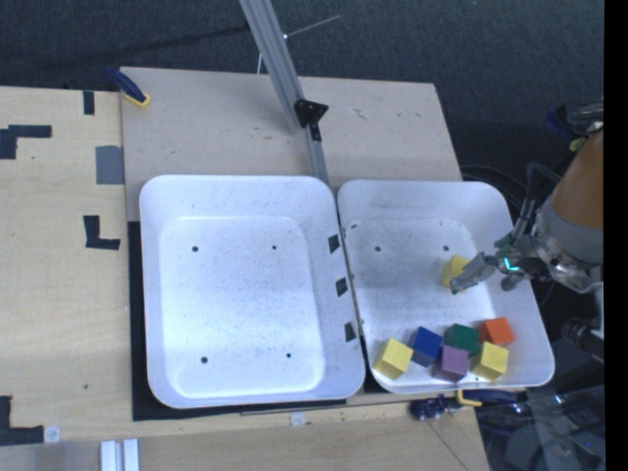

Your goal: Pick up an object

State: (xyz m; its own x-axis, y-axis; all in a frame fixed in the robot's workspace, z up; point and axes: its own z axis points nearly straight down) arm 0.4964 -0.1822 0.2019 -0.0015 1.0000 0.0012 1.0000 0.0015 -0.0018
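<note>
No text, label, brand, number or sign can be read anywhere on the bench, the bins or the blocks

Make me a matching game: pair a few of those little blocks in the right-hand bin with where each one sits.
Things:
1. orange block
2. blue block
3. purple block
4. lone yellow block

Places:
A. right by the gripper, apart from the cluster
B. front of the cluster, below the green block
C. right of the green block
D. left of the green block

Pairs: 1-C, 2-D, 3-B, 4-A
</note>
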